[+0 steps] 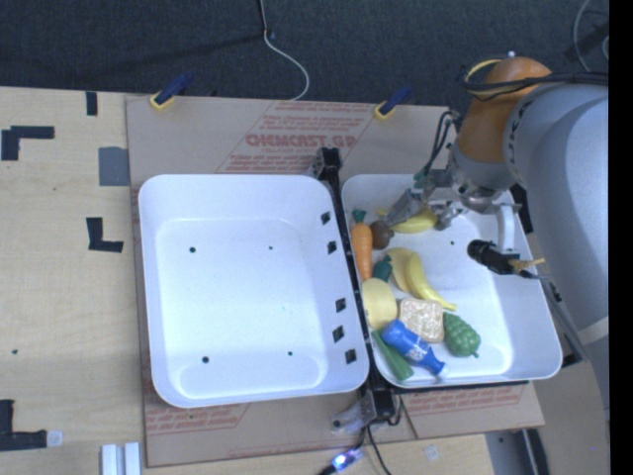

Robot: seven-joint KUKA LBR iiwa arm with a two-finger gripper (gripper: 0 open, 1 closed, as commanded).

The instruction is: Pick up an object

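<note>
Over the far-left corner of the right bin [524,359]: the claw [407,210] sits low, at the end of the grey arm [559,156], tilted toward the wall between the bins.
Claw state: cannot tell whether it is apart, together or clamped; it is too small and shadowed to read.
Small banana [416,225]: just beneath the claw, touching it or nearly so; whether it is held cannot be told.
Brown piece [381,234]: just beside the claw, on its view-left and nearer side.
Carrot [363,253]: near the claw, view-left of it, lying along the bin's left wall.
Large banana [421,278]: near the claw, on its nearer side, apart from it.
Yellow fruit [378,301]: farther toward the near edge than the large banana, by the left wall.
Cracker [421,317]: beyond the large banana from the claw, touching the yellow fruit.
Blue bottle [411,347]: well apart from the claw, at the bin's near edge.
Green bumpy piece [461,336]: well apart from the claw, just view-right of the cracker.
Left bin [237,201]: view-left of the claw, across the dividing wall.
Worktop [59,275]: well apart, beyond the left bin.
</note>
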